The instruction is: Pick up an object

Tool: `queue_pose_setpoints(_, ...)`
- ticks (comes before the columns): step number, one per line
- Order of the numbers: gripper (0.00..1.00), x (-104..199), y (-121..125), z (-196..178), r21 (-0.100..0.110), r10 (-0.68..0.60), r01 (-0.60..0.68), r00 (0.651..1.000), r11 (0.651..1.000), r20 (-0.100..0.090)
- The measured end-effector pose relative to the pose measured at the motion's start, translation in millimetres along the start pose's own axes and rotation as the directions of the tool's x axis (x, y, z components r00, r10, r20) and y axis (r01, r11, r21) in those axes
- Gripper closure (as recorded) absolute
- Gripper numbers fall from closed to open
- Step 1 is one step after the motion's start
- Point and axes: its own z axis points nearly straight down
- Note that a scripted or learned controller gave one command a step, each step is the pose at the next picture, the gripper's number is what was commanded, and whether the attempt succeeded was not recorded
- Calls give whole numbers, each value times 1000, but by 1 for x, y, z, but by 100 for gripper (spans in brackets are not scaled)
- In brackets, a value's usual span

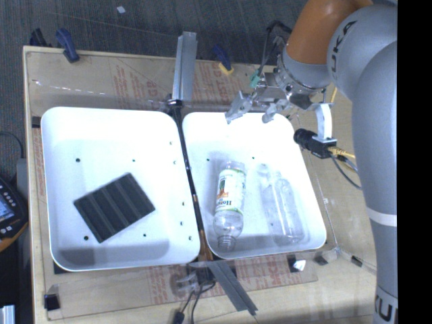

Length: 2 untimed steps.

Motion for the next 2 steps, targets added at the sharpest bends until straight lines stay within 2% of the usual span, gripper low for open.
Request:
queue_pose_setpoints(1, 0, -8, -57, 119, 0, 46, -46, 999, 999, 0)
queue_pose_setpoints(2, 0, -7, -6, 105, -5, 305, -305, 952, 952, -1)
